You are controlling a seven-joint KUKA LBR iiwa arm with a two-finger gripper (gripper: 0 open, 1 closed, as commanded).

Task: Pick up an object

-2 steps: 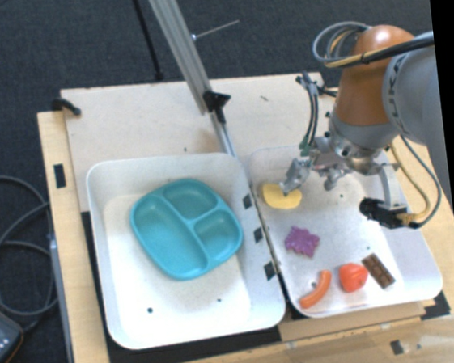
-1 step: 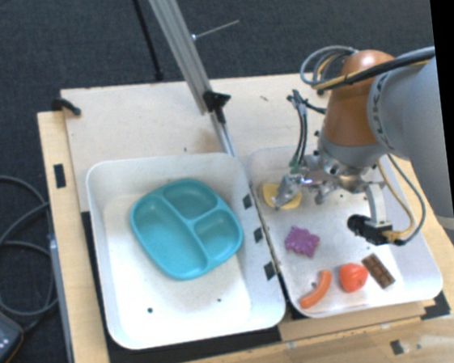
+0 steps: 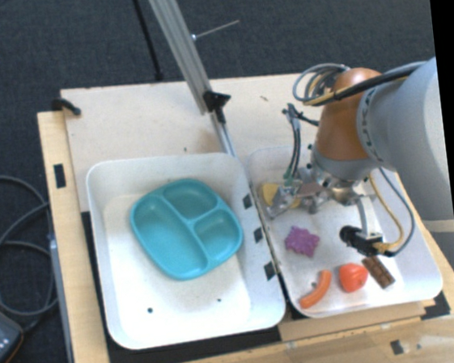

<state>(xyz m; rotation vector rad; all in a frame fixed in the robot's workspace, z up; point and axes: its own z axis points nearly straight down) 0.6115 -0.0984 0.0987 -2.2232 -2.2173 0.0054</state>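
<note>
Nearest the camera, along the front wall of the right bin (image 3: pixel 363 306), three things lay in a row. An orange carrot (image 3: pixel 316 288) lay flat and slightly curved, its long axis slanting from the near left up to the far right, with the far end pointing toward a red ball (image 3: pixel 352 277) just beside it. Right of the ball lay a brown block (image 3: pixel 379 272), its long axis running the other way, from far left to near right, close to the ball.

Farther in, near the middle of the same bin, a purple piece (image 3: pixel 301 241) sat apart from the others; it looked blocky, with no clear long axis.

Beyond it the gripper (image 3: pixel 290 200) was low in the bin's far left part, close to the wall it shares with the left bin (image 3: pixel 178 324). A yellow piece (image 3: pixel 270 191) lay just beside the gripper on its left, partly hidden, so its direction could not be judged. Whether the gripper was open or closed could not be told, and nothing was seen held in it.

In the left bin a teal plate (image 3: pixel 186 228) with three compartments lay flat, its longer axis slanting from far left to near right.

The arm (image 3: pixel 401 132) reached in from the right above the right bin's far side, and the bare tabletop (image 3: pixel 123 123) stretched behind both bins.
</note>
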